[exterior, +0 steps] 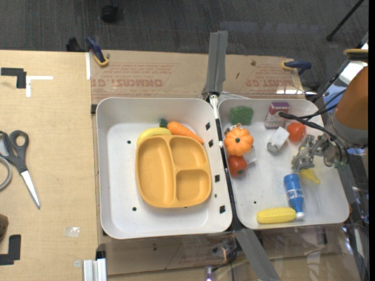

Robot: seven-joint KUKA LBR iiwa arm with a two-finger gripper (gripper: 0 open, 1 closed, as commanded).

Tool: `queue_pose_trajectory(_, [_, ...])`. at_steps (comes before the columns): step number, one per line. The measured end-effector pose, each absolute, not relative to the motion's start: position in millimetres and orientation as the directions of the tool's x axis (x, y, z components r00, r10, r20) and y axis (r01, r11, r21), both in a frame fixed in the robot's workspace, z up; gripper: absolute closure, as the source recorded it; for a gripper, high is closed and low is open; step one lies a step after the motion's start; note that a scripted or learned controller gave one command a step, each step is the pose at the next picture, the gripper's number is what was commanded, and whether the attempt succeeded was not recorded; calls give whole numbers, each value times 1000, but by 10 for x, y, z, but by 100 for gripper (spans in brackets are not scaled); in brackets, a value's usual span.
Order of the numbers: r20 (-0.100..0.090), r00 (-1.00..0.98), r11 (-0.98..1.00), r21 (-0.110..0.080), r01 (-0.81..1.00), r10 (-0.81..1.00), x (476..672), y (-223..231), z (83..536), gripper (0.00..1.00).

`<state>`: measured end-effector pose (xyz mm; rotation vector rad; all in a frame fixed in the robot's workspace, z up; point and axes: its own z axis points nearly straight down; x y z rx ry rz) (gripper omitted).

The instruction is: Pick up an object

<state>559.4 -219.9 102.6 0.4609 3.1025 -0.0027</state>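
Grey end effector (304,155), grip state unclear, hovers near right bin (337,212) edge above blue bottle (293,193).

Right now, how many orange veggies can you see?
2. A carrot lies in the left bin at the yellow tray's far edge, and a small pumpkin sits in the right bin by the divider. Others may be hidden.

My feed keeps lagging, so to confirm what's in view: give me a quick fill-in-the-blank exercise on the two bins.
1. The yellow divided tray lies in the ____ bin.
2. The corn cob lies beside the ____ bottle.
3. The small pumpkin is colored ____.
4. The carrot lies in the same bin as the ____.

Missing words: left; blue; orange; tray
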Motion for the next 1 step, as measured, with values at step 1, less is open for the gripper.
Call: queue_pose_trajectory(1, [-7, -956, 957, 0, 292, 292, 5602, -2194, 1033, 0])
